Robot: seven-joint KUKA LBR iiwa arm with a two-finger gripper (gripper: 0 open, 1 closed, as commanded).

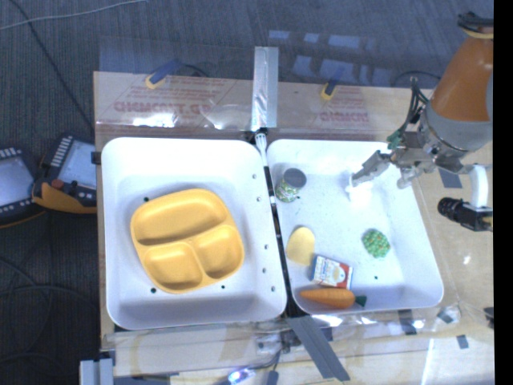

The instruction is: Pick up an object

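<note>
Gripper (383, 173) hovers over the upper part of the right bin (417, 239), fingers spread wide and holding nothing — nearest pick is the green object (375, 243), below it toward frame bottom, well apart; carrot (327, 297) lies lengthwise left-right along the bottom wall.

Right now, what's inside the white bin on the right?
In the right bin: a small can, a yellow round piece, a green bumpy ball, a little carton and a carrot. The arm's gripper hangs over it, hiding some of the floor.
</note>
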